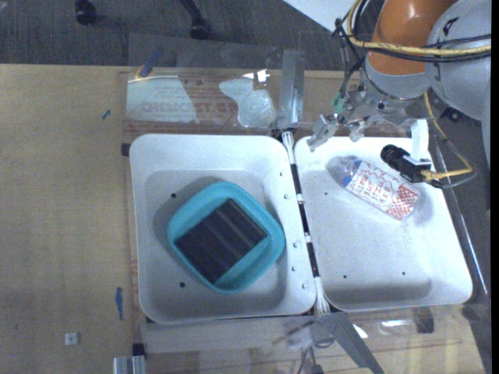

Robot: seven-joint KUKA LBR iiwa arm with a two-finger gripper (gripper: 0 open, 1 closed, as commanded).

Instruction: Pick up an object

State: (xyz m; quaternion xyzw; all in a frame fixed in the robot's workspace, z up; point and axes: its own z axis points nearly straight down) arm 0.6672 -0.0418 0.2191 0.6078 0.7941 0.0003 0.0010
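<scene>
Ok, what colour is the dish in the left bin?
Turquoise blue dish, holding a dark ribbed insert; camera view.

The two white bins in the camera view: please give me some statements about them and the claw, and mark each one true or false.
1. The teal container lies in the left bin. True.
2. The red-and-white packet lies in the left bin. False: it lies in the right bin.
3. The claw is at the far edge of the right bin. True.
4. The claw holds the packet. False: the packet lies on the bin floor, apart from the claw.
5. The teal container has a dark panel on it. True.
</scene>
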